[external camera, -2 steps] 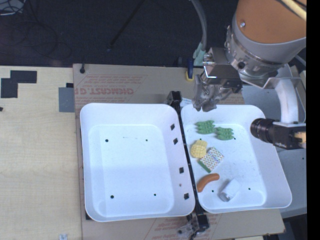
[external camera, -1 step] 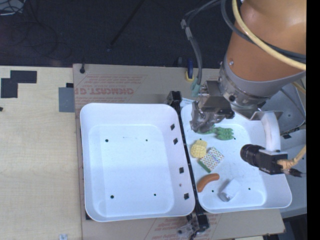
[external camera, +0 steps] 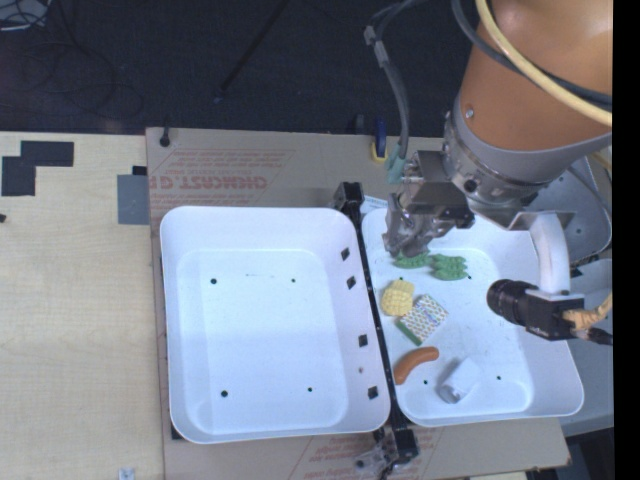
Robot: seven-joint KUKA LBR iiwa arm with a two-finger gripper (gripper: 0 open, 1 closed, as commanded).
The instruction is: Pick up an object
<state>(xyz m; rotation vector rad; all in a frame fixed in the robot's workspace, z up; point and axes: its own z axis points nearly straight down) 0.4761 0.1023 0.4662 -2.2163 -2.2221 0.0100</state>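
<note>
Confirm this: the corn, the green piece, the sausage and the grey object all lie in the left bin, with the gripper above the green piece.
Wrong bin. In the camera view the corn, green piece, sausage and grey object all lie in the right bin, not the left bin. The gripper is above the green piece, as stated.

Two bins side by side on bench: left bin (external camera: 190, 268), right bin (external camera: 520, 388), touching along shared middle edge. In right bin, toward its left half: leafy toy vegetable (external camera: 435, 264) at rear, gripper (external camera: 408, 240) just above its left end. Nearer front, corn piece (external camera: 397, 297), with patterned packet (external camera: 424, 317) just right of it, touching. Further front, sausage (external camera: 415, 363); small cup-like piece (external camera: 452, 386) to its right, near front wall.
</note>
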